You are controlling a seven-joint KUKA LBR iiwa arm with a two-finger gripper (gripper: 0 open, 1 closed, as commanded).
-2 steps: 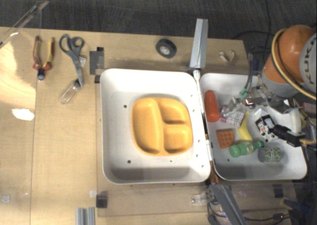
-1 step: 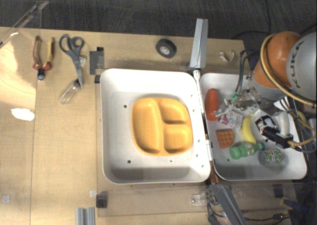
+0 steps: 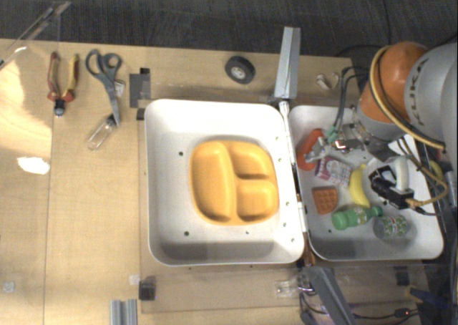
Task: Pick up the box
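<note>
— How is the box looking?
— The box (image 3: 333, 170) is showing as a small, flat carton, white with pinkish-red printing that is too blurred to read.
— And where is it lying?
— It is lying flat in the right bin (image 3: 372, 252), sitting in its left half, slightly askew to the walls.

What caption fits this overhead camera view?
Arm's end effector over right bin of small items; yellow divided tray in left bin.

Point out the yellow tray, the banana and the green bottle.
yellow tray (image 3: 233, 180), camera view, on the ridge between its compartments.
banana (image 3: 358, 186), camera view, middle of its length.
green bottle (image 3: 352, 217), camera view, on its body.
</note>
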